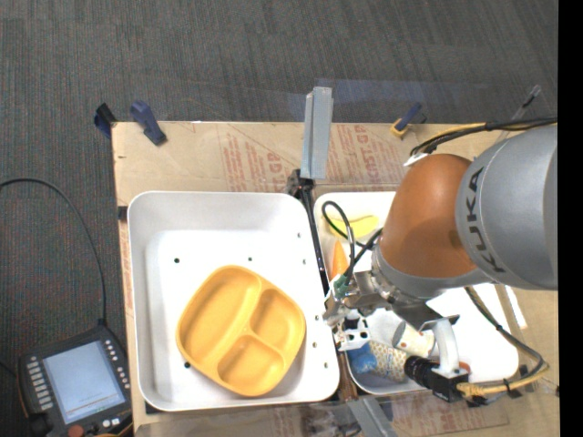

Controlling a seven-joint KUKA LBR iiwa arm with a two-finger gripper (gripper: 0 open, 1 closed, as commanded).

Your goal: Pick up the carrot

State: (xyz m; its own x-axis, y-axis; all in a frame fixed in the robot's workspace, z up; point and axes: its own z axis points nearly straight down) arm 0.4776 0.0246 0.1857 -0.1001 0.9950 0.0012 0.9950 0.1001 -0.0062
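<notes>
Lying beside end effector (347,321): carrot (338,259)

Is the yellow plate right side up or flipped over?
Right side up. The yellow plate lies flat in the left bin, and its three hollow sections face upward.

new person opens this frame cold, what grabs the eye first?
The arm's grey wrist with its orange band fills the right side, hanging over the right bin and hiding much of it. Next is the yellow divided plate lying in the left bin. An orange sliver, probably the carrot, peeks out at the right bin's left edge, above the gripper.
</notes>
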